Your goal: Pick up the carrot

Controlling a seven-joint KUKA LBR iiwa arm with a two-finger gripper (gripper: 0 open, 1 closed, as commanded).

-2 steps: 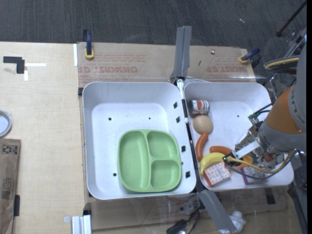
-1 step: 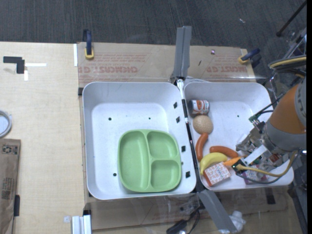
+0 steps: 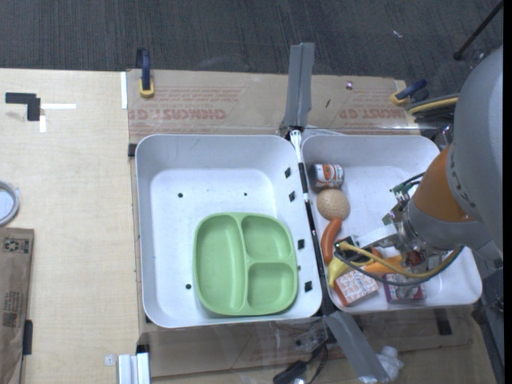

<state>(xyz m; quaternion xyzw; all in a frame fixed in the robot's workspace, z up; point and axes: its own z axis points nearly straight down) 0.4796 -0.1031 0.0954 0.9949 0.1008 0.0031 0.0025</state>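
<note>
In the right bin [image 3: 376, 152], the arm's wrist with its orange band [image 3: 444, 192] hangs low over the front right part. The gripper [image 3: 402, 256] sits beneath it, tangled in black and yellow cables. A bright orange tapered piece, which looks like the carrot [image 3: 382, 266], lies right at the gripper's tip, partly covered by the cables. Whether it is between the gripper's parts or just beside them is hidden.
Along the right bin's left side lie a small can [image 3: 329, 174], a tan round item [image 3: 334, 205], a red-orange sausage-shaped item [image 3: 330, 239], a yellow item [image 3: 337, 273] and a red-white packet [image 3: 354, 288]. A green divided plate [image 3: 245, 264] rests in the left bin [image 3: 160, 214].
</note>
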